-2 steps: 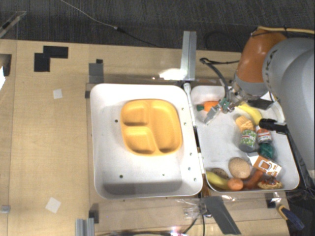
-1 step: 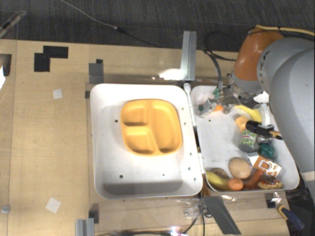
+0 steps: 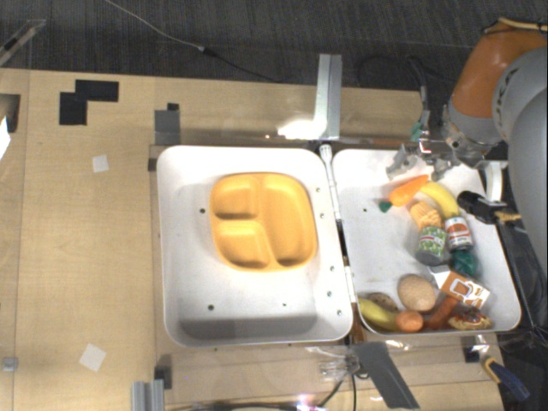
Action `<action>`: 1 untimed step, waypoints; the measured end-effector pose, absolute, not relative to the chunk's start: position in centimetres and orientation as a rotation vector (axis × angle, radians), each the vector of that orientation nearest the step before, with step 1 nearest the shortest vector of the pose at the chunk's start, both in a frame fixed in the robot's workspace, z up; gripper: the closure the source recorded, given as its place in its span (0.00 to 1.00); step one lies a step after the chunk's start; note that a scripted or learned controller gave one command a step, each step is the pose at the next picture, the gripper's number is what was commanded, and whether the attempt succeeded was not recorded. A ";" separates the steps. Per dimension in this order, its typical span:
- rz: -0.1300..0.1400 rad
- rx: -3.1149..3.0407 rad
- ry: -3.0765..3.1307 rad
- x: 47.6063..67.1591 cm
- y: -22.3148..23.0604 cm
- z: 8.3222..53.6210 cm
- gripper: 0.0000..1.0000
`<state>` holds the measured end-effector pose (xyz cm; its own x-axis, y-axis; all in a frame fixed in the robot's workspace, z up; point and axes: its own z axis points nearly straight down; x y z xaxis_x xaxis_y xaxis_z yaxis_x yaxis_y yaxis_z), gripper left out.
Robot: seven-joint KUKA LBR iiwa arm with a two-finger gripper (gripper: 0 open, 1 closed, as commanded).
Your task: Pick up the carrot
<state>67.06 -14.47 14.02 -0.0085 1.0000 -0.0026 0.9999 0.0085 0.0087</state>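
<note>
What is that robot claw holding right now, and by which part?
It cannot be told. The gripper sits right above the carrot at its upper end, but the view does not show the carrot between its fingers.

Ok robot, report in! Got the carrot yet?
Gripper low over right white bin, far corner. Orange tapered carrot just below it, lying in the bin, not lifted. Yellow curved banana touching the carrot's side.

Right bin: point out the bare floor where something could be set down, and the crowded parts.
In the right bin, the left half is bare, from the carrot down to the lower banana. The far corner by the gripper and the right side, from the upper banana past the potato, are crowded.
</note>
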 end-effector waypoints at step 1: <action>0.007 2.177 2.256 64.5 -14.3 8.7 0.00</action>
